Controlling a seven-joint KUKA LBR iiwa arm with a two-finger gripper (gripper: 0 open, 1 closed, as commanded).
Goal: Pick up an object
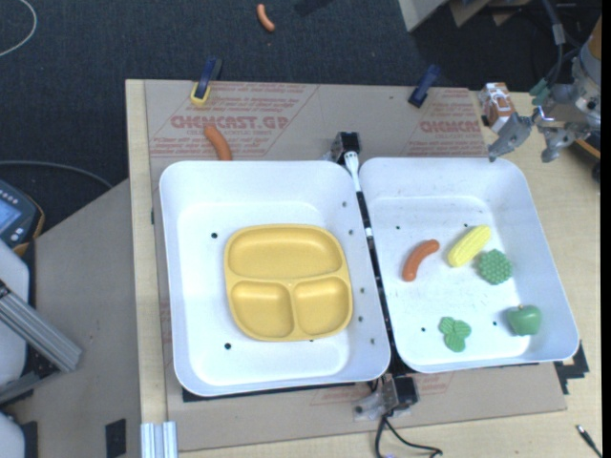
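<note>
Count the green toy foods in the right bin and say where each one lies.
3. A leafy green piece beside the corn, a green pepper near the bin's right wall, and a small broccoli by the front wall.

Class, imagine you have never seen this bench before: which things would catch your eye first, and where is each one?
The yellow three-compartment plastic plate stands out first, lying in the middle of the left white bin. Next come the toy foods scattered in the right white bin: an orange sausage, a yellow corn cob and green pieces nearby. The grey gripper hangs over that bin's far right corner.
</note>
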